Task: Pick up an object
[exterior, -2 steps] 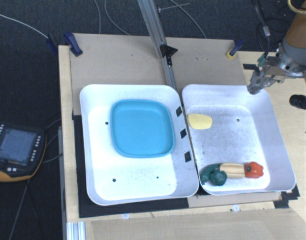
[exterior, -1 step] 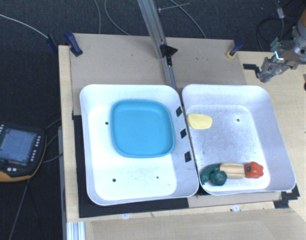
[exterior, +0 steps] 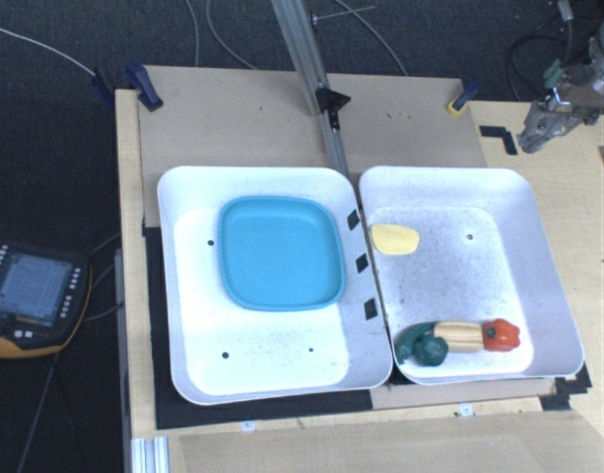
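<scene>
Yellow, smooth, rounded plastic piece point(exterior: 394, 239) lies alone near the right white bin's point(exterior: 538, 254) left wall.
Likely light, stiff and slippery; best pinched across its narrow width. Gripper point(exterior: 540, 126) hangs outside the bin.

I see two white bins, the left bin point(exterior: 183, 363) and the right bin point(exterior: 538, 264), in matt plastic with dark speckled scuffs. The blue plate point(exterior: 282, 252) looks like smooth plastic with a soft sheen. The table point(exterior: 242, 116) looks like pale, matt wood or board. A brushed metal rail point(exterior: 297, 28) crosses its far edge. The yellow piece point(exterior: 394, 239) looks smooth and matt.
</scene>
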Tool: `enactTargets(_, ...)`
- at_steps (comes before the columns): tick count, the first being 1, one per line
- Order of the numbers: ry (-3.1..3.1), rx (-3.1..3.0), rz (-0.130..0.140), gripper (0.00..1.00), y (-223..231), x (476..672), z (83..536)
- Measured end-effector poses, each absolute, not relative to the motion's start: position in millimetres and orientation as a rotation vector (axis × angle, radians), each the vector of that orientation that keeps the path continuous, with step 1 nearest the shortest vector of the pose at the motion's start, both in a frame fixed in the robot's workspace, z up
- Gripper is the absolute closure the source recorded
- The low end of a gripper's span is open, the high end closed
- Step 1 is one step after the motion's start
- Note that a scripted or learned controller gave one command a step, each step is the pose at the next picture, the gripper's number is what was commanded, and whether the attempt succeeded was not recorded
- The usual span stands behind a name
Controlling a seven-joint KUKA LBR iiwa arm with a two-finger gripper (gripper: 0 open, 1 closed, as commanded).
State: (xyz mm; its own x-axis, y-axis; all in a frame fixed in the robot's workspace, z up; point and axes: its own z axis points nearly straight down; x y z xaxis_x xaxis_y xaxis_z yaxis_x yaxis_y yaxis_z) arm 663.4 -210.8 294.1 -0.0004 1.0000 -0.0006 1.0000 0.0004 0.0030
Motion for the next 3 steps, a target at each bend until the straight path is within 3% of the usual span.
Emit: enactTargets(3, 2.227, 2.218, 0.000, 1.00, -46.0, 657.3, 272.4)
